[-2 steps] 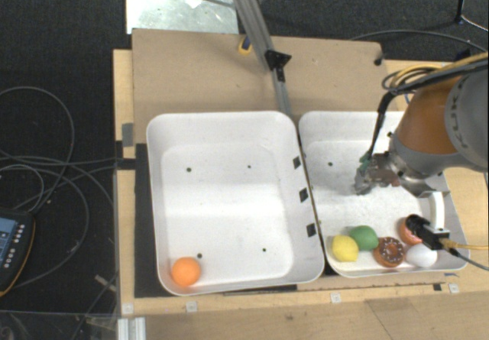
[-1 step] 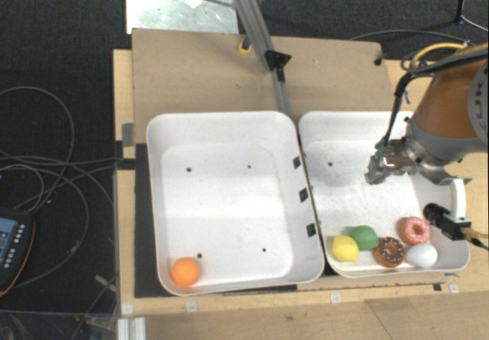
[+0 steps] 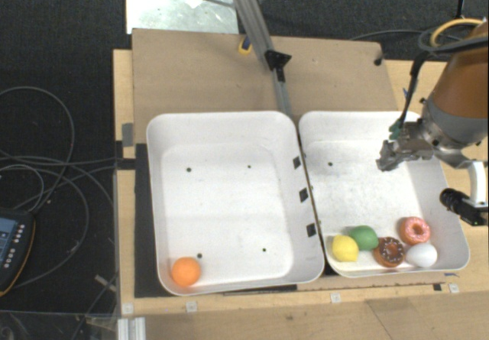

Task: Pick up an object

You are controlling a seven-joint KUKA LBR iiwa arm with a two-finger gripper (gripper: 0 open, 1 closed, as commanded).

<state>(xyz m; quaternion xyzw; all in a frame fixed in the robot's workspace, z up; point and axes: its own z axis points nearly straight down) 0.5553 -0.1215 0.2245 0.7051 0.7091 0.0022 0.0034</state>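
Hovering metal pincer [image 3: 391,157] over round glossy toys, rt bin [image 3: 359,140]

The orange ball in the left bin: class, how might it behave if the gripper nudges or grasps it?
The orange ball looks round and smooth, so a nudge would probably send it rolling across the left bin. It sits near the bin's front corner, which may stop it. Its curved surface could slip from the gripper.

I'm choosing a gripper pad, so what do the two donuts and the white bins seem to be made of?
Pink donut and brown donut: probably moulded plastic or foam toys, judging by their uniform colour and painted-looking sprinkles; the view leaves it open. Left bin and right bin: likely thin matte white plastic, with rounded moulded rims.
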